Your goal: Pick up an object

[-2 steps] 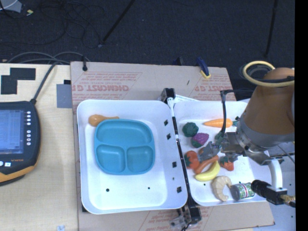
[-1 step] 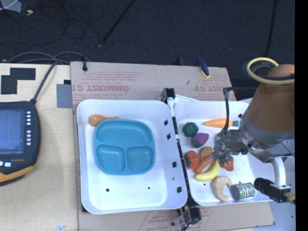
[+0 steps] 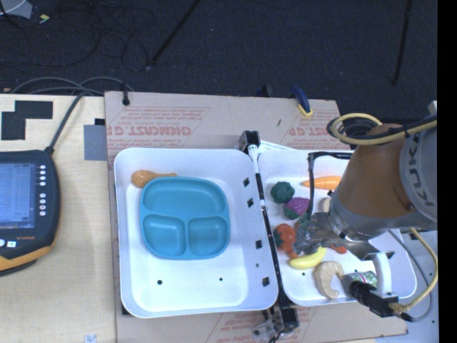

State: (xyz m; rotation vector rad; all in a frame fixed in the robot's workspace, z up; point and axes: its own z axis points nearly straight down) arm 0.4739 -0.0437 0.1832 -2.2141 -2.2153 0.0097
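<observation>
Step looks like the descent for a grasp: gripper (image 3: 308,238) is low in the right bin (image 3: 407,281), over the red toy (image 3: 285,234) just beside the banana (image 3: 307,261) (can't tell if it's released or clenched). Next move probably calls for closing on one item, then lifting straight up clear of its neighbours.

Glossy white plastic bins (image 3: 186,299) hold a sky-blue three-section plastic plate (image 3: 185,216), a yellow toy banana (image 3: 307,261), a dark-green toy vegetable (image 3: 282,191) and an orange toy carrot (image 3: 325,182).
</observation>
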